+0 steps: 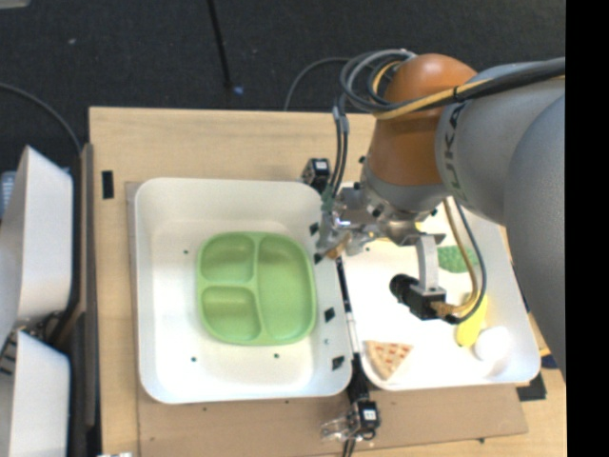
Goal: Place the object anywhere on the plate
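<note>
Fingers (343,228) first, and it's a tough call. The metal fingers of the two-finger gripper (335,241) point down over the strip where the two shallow white bins meet, just right of the green plastic plate with three compartments (257,287). From up here I cannot tell whether they stand apart or pressed together, nor whether anything sits between them. The plate lies flat in the middle of the left white bin (162,255). The grey arm with its orange band (428,84) reaches in from the plate's far right, hanging over the right white bin (514,369). The loose things are over on that side, right of the plate. A triangular pizza-slice toy (388,358) is nearest to the plate, by the bin's near wall. Further right is a yellow banana-shaped toy (471,327), with a small white rounded thing (492,344) touching or just beside its lower end. A green, leafy-looking piece (455,258) is half hidden behind the arm. Both bins rest on the pale wooden bench (190,127).
</note>
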Tool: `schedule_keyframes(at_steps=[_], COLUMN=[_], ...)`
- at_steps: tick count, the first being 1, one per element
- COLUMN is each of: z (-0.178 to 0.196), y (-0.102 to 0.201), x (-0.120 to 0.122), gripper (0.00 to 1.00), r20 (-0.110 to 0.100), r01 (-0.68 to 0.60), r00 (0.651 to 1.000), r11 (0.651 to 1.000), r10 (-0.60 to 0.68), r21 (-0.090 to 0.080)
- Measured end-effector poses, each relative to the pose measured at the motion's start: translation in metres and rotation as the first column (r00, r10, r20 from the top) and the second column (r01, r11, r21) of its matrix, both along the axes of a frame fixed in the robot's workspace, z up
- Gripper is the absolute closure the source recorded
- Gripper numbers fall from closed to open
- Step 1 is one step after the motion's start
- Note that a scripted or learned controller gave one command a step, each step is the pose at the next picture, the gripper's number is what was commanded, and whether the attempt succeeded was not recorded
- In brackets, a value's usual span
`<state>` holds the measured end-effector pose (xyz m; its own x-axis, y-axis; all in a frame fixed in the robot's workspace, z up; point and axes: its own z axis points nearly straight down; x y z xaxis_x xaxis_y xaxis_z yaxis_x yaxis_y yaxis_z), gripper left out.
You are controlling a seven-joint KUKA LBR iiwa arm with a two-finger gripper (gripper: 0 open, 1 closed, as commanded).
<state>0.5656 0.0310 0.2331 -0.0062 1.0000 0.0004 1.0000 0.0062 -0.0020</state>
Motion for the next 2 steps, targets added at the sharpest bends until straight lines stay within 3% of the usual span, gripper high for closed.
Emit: schedule_keyframes(at_steps=[2], z=[0.011], y=[0.110], x=[0.018], gripper=[1.00], r20=[0.003], r01=[-0.003], r00=[1.000], r11=[1.000], r10=[0.003], r21=[0.002])
